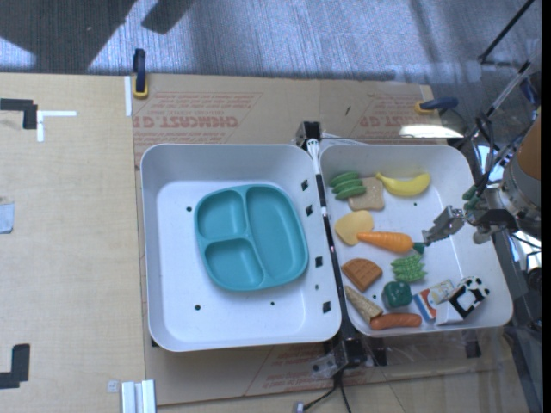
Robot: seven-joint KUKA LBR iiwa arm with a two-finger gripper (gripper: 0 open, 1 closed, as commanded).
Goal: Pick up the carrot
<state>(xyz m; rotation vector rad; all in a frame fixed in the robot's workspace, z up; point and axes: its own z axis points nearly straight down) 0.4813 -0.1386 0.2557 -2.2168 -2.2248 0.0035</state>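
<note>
Approach step: my gripper (436,228), jaws apart and holding nothing, is hovering just right of the carrot (386,241), needing to descend onto it.

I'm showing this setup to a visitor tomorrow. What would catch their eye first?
Probably the teal divided plate, alone in the left bin. Next, the bright heap of toy food in the right bin: an orange carrot in the middle and a yellow banana toward the back. The claw hangs just right of the carrot's green top.
</note>
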